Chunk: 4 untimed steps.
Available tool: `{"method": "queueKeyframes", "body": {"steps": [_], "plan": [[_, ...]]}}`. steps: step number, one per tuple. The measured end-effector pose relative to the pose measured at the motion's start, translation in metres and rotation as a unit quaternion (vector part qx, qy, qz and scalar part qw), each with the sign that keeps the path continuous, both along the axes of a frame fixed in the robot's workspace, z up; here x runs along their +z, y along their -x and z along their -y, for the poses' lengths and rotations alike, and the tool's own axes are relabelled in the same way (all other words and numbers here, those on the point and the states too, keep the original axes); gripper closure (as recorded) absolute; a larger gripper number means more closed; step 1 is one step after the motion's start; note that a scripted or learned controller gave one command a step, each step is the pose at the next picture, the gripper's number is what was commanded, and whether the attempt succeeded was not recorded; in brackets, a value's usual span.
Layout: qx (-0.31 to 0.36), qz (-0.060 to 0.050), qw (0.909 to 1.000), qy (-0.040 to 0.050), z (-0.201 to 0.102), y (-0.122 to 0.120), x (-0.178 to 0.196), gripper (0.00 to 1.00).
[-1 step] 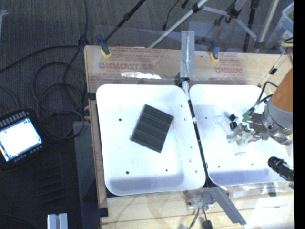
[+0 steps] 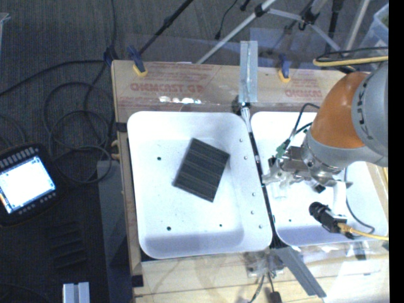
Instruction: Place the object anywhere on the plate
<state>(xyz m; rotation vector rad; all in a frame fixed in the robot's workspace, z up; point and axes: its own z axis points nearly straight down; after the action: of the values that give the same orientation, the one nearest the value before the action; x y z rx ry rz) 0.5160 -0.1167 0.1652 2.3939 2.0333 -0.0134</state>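
A dark ribbed rectangular plate (image 2: 201, 170) lies tilted near the middle of the left bin (image 2: 151, 232). My gripper (image 2: 282, 177) hangs low over the left part of the right bin (image 2: 297, 232), close to the divider between the bins. The grey arm with its orange band (image 2: 338, 115) reaches in from the right and covers much of that bin. No separate loose object can be made out; whatever lies under the wrist is hidden.
A metal post (image 2: 248, 71) stands at the back between the bins. Cables and a black connector (image 2: 323, 214) hang off the wrist over the right bin. Clamps (image 2: 137, 65) hold the back board of the bench.
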Motion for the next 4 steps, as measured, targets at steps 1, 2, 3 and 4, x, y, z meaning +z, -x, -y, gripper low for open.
{"method": "queueKeyframes", "body": {"steps": [1,2,3,4], "plan": [[0.103,0.000,0.9947,-0.0032,-0.062,-0.004,0.015,1.00],[0.087,-0.001,0.9962,-0.0025,-0.106,-0.061,0.015,1.00],[0.087,0.000,0.9962,-0.0022,-0.106,-0.061,0.015,0.00],[0.241,0.000,0.9706,-0.0031,-0.162,-0.082,0.015,0.00]]}}
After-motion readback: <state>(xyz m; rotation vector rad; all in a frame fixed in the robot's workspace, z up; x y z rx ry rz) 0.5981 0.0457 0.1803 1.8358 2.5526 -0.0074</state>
